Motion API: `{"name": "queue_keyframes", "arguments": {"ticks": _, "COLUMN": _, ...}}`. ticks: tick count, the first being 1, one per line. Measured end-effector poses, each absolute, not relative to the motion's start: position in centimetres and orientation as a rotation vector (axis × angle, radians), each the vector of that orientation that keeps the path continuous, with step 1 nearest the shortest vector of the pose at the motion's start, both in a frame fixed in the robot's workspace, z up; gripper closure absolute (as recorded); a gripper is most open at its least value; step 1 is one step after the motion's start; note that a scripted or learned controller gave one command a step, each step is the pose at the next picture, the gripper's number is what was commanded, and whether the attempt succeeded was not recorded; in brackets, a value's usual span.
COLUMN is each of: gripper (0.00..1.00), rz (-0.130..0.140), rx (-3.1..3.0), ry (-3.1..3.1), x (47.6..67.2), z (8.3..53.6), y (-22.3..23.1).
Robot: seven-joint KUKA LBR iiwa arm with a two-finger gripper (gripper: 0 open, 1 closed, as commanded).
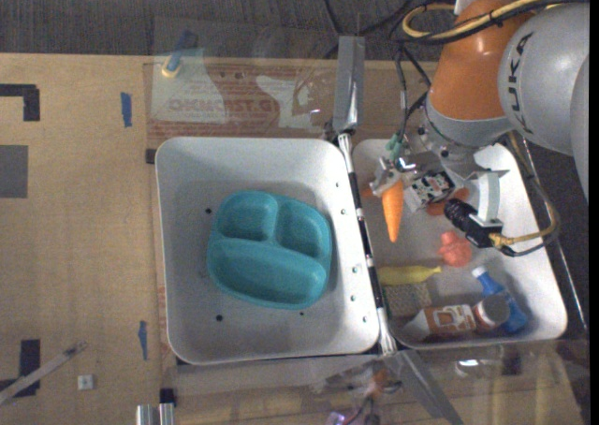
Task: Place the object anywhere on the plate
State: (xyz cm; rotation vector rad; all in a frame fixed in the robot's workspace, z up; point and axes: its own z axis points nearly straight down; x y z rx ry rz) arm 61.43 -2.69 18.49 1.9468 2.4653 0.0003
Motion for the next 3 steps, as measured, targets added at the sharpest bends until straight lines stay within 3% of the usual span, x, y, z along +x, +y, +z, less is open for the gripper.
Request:
{"name": "queue_keyframes", "arguments": {"ticks": 1, "gripper": 1.00, "rz": 0.002, "rx": 1.932, "ry": 2.475, "x": 60.8, "z": 26.4, "y": 2.1}}
{"name": "queue_keyframes", "arguments": {"ticks": 2, "gripper": 1.00, "rz": -0.002, "rx": 1.928, "ry": 2.482, "x": 58.3, "z": 19.5, "y": 9.9}}
{"name": "queue_keyframes", "arguments": {"ticks": 3, "gripper": 0.00, "rz": 0.000, "rx": 1.929, "ry": 2.480, "x": 58.4, "z": 19.6, "y": 9.8}}
